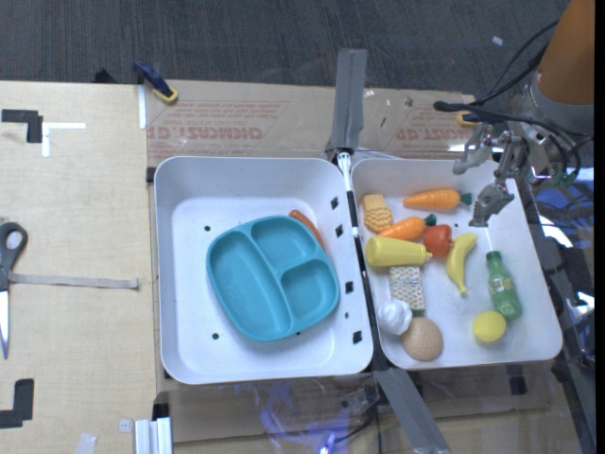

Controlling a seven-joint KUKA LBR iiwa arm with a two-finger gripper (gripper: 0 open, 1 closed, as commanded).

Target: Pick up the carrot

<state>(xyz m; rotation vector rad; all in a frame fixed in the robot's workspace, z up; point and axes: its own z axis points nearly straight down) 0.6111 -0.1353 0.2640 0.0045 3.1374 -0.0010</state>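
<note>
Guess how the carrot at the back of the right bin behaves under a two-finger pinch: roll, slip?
The carrot looks like rigid moulded plastic, so probably stiff and light. Its round, tapered body may roll or squirt from the gripper. It lies apart from neighbours.
</note>
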